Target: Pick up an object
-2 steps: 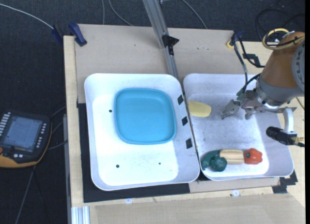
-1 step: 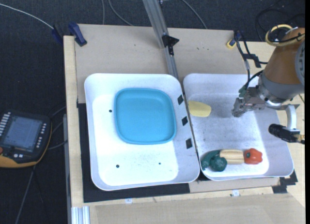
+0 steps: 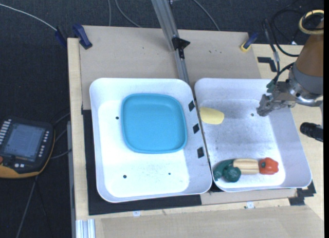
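A robot gripper (image 3: 266, 106), fingers impossible to judge, hovers over the right bin (image 3: 288, 144), well apart from its yellow object (image 3: 212, 115); nothing is picked up yet.

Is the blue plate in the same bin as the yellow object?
No, the blue plate lies in the left bin, while the yellow object lies in the right bin.

A pale wooden bench (image 3: 139, 52) carries two white bins: the right bin (image 3: 288, 144) lies directly beneath the pincer (image 3: 266, 106), the left bin (image 3: 105, 144) well to its left, touching the first, over a black mat (image 3: 92, 203)
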Tool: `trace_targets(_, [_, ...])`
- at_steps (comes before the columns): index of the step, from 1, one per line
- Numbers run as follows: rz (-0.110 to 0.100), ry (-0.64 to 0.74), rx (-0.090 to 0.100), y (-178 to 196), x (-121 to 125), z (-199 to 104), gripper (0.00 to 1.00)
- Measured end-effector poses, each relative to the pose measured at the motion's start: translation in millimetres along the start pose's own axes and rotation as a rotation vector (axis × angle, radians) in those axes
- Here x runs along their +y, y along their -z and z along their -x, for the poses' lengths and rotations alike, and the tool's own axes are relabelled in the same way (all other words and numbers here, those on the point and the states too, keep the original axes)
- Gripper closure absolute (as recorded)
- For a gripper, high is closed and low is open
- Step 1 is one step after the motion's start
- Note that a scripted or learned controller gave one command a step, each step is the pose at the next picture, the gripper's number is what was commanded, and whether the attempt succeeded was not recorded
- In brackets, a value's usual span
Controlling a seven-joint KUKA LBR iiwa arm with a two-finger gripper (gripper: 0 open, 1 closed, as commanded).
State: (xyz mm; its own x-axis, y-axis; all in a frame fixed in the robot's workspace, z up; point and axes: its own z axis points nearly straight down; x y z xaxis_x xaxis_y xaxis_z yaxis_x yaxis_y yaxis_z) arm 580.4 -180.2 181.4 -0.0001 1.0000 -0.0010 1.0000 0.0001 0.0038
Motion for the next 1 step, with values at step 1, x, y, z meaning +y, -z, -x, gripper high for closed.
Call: trace_targets(1, [0.001,0.000,0.000,58.0,-4.4,6.6,1.00])
